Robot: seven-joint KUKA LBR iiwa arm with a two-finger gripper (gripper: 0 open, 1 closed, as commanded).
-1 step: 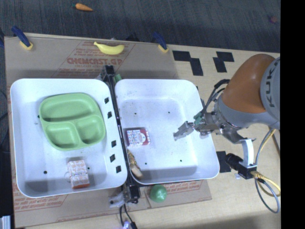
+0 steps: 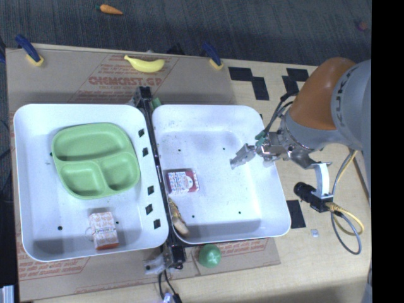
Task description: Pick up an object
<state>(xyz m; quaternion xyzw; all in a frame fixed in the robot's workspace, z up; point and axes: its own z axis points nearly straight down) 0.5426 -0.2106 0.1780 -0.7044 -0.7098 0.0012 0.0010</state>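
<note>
End effector (image 2: 242,157) hangs over right bin (image 2: 214,115), near its right wall; you cannot tell its grip state, nothing seen in it. Nearest candidate: small red-and-white packet (image 2: 182,181), flat on right bin floor by left wall, well apart from end effector. Pale object (image 2: 178,222) lies at same bin's lower left corner. Left bin (image 2: 31,188) carries green divided tray (image 2: 96,159) and wrapped snack (image 2: 103,230) (near front edge). Green ball (image 2: 209,255) and banana (image 2: 144,62) sit on table outside bins.

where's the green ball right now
The green ball sits on the cardboard just outside the right bin, below its near edge and close to the clamp joining the two bins.
</note>
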